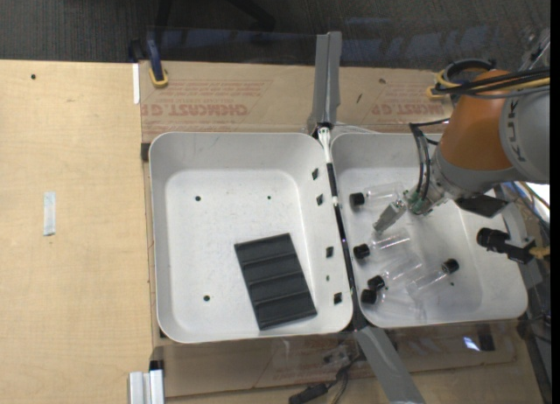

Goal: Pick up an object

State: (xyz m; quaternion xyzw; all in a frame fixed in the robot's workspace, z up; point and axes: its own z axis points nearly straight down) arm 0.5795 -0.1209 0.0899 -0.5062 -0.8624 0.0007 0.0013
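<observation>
Several small clear bottles with black caps lie in the right bin point(503, 306). One bottle point(374, 194) rests near the bin's far left, another point(388, 243) at mid left, and a third point(398, 277) toward the front. My gripper point(394, 212) hangs low over the middle of this bin, slanting down to the left, between the far bottle and the mid-left one. Nothing shows between its tips. A black ribbed rectangular block point(275, 280) lies flat in the left bin point(175, 219), toward its front right.
A grey divider post point(328, 79) rises behind the seam between the two bins. Cardboard point(236, 101) lies behind the bins, with a wooden bench surface point(70, 219) to the left. The arm's orange band point(472, 131) sits over the right bin's far right corner.
</observation>
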